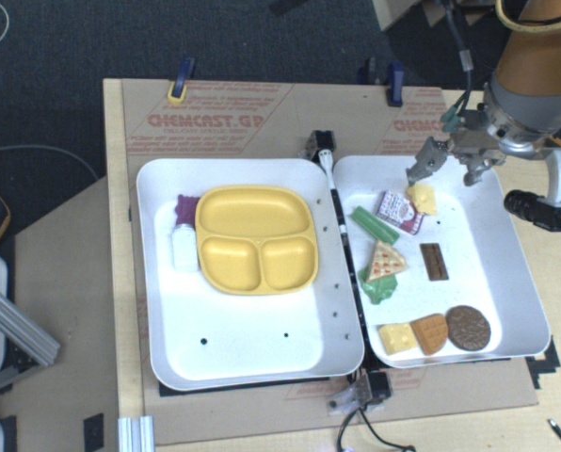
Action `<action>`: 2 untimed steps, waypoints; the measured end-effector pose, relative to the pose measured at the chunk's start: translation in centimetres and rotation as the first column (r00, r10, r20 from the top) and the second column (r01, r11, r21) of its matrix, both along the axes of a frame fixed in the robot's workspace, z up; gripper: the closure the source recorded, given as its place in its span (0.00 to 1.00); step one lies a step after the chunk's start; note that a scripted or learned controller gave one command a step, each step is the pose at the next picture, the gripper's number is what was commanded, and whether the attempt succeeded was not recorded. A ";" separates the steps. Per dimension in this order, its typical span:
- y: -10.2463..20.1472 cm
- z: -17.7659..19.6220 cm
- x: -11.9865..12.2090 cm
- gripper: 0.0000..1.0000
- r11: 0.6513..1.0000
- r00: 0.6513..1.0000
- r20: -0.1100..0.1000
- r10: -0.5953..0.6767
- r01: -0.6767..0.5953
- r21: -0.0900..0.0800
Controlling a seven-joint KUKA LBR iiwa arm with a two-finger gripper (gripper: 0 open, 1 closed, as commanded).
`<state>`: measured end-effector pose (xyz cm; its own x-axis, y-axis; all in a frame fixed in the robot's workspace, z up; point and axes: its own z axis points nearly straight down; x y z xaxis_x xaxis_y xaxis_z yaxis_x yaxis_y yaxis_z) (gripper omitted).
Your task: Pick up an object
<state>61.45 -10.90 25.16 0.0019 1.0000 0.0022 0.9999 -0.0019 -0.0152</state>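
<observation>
Camera view looks down on my bench (262, 111), a brown board printed with red lettering, set over dark carpet; two clamps, one yellow (178, 85) and one blue (394, 83), grip its far edge. Two shallow white bins sit side by side, touching along the middle; the left bin (252, 347) carries a smooth yellow divided plate (257, 237), which partly hides a purple thing (185, 208) and a white bottle (184, 248) at its left side. My arm is cut off at the upper right corner; my fingers (447, 163) hang spread apart over the far edge of the right bin (511, 271), with nothing between them. Just beside them lies a pale yellow lump (422, 198), touching a small printed packet (399, 211); nearer are a green stick (374, 225), a wedge-shaped sandwich (385, 262) on a green leaf (377, 290), a dark brown bar (434, 261), a yellow cube (395, 337), a tan cracker (430, 332) and a round brown cookie (469, 328).
</observation>
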 end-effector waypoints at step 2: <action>0.3 -3.8 0.9 0.00 1.000 1.000 0.009 0.003 -0.003 -0.001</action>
